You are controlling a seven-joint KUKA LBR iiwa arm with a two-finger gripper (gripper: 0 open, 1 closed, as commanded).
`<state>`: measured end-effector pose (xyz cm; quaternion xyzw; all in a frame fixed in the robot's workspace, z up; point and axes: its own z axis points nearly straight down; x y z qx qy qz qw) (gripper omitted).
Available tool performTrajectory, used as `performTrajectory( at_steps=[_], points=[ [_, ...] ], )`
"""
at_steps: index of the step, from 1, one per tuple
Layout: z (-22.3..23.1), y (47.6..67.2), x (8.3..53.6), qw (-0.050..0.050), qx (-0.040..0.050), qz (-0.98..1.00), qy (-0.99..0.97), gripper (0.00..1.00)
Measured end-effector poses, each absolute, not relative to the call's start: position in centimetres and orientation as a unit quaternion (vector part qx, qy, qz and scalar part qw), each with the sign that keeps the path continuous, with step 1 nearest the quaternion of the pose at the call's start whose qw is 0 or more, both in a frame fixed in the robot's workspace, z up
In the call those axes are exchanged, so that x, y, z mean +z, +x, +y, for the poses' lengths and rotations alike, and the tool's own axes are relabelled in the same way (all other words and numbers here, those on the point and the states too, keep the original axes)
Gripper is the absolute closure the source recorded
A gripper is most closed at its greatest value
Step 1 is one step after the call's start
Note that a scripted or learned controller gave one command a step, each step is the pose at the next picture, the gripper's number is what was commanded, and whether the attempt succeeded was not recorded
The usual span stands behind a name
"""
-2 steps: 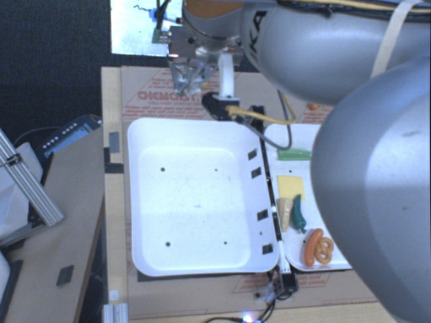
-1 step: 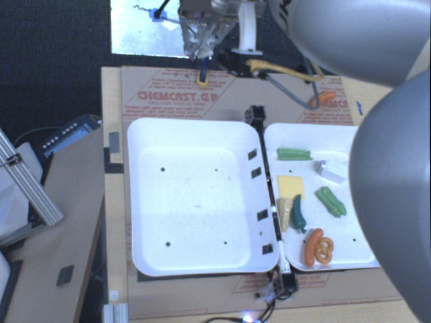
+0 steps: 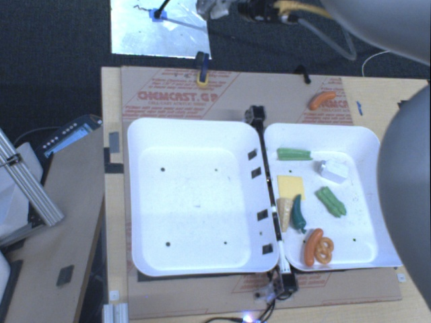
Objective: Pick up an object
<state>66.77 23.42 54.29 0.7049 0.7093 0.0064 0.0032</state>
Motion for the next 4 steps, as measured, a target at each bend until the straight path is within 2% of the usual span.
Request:
performTrajectory(
  at_steps=[1, 2, 3, 4],
  points=[
    [14.8, 66.9, 53.6, 0.001, 0.0, 0.705, 0.709, 1.0],
    [20.5, 63.5, 34.7, -0.005, -0.0069, 0.71, 0.705, 1.0],
    [23.6, 67.0, 39.8, 0.002, 0.004, 0.709, 0.705, 1.0],
    [23.4, 65.8, 51.4, 0.003, 0.0071, 0.709, 0.705, 1.0]
  ],
)
